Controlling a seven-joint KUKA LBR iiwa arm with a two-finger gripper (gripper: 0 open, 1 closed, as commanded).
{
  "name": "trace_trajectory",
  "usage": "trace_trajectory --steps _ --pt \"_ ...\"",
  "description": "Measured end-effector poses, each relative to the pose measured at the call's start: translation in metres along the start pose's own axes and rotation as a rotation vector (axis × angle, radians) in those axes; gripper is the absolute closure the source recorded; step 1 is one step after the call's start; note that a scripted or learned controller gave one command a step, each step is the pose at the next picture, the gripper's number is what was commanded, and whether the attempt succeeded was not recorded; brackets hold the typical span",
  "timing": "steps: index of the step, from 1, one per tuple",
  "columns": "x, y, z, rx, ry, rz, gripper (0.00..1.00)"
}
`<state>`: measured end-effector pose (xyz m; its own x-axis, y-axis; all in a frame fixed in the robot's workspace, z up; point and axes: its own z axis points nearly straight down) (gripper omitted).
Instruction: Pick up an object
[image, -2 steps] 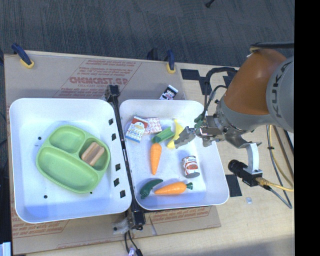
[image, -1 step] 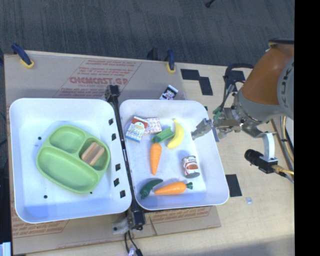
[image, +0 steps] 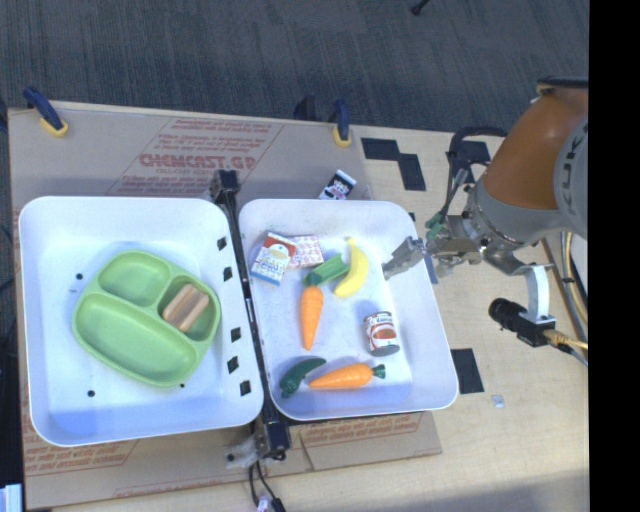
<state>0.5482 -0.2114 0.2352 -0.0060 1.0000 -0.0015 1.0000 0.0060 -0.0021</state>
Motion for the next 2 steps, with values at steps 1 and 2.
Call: trace_trajectory --steps 1,2 --pt "0.037 -0.071 0.144 0.002 0.004 -0.001 0.00" --pt "0.036 -0.070 0.133 0.000 0.001 -0.008 1.00"
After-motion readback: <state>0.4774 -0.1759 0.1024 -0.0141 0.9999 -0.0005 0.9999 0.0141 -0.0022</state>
